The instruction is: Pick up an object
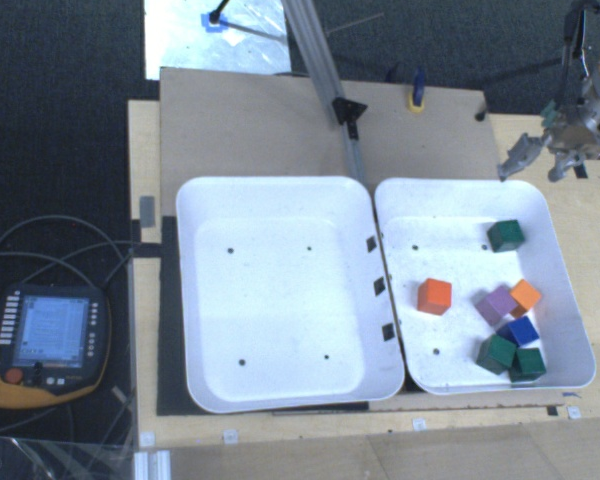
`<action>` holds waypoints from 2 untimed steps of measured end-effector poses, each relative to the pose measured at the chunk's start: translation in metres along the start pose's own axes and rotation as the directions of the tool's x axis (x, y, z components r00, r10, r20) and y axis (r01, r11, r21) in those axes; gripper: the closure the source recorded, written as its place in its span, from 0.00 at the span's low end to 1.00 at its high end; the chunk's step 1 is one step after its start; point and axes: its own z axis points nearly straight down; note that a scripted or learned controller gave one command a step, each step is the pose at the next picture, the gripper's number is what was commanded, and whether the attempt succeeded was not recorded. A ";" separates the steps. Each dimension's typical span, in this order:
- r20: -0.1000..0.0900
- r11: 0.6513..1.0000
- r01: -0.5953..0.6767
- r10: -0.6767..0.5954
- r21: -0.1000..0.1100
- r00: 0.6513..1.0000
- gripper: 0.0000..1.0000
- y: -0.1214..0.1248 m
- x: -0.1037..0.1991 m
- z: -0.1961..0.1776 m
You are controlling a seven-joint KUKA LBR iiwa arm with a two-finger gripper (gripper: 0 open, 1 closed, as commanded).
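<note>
My gripper [540,162] hangs at the far right, above the bench just beyond the back right corner of the right bin [460,196]. Its two fingers are spread open with nothing between them. Inside the right bin lie several blocks. A dark green block [505,235] is nearest the gripper, toward the back right. An orange-red cube [434,295] sits alone near the middle. At the front right cluster a purple block [496,305], an orange block [526,294], a blue block [522,330] and two green blocks [497,352] [528,364].
The left bin [195,268] sits beside the right one, joined by black clips along the shared edge. A grey pole [315,48] slants across the back of the bench. A teach pendant [45,343] lies off the bench at the left.
</note>
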 end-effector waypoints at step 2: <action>0.000 1.000 -0.004 0.004 0.003 1.000 0.00 -0.009 -0.002 0.046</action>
